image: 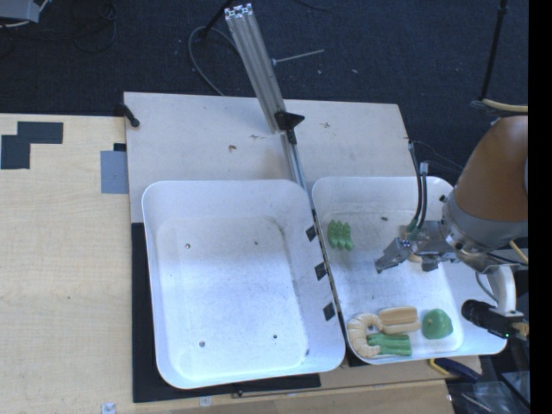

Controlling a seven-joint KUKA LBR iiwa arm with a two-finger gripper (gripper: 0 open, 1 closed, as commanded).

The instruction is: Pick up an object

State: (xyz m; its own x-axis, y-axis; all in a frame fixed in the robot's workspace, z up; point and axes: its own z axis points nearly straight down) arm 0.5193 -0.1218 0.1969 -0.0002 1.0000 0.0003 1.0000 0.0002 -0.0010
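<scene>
You are looking down on 2 shallow white plastic bins sitting side by side. The grey arm with the orange band is reaching in from the right, and its two-finger gripper (398, 254) is hovering over the right bin (379, 198); whether it is spread or pressed together cannot be told. A small ridged green piece (340, 235) is lying near that bin's left wall. A tan block (398, 318), a green flat piece (392, 345) and a round green object (437, 323) are clustering along its near edge. The left bin (172, 198) is sitting just beside it.
</scene>
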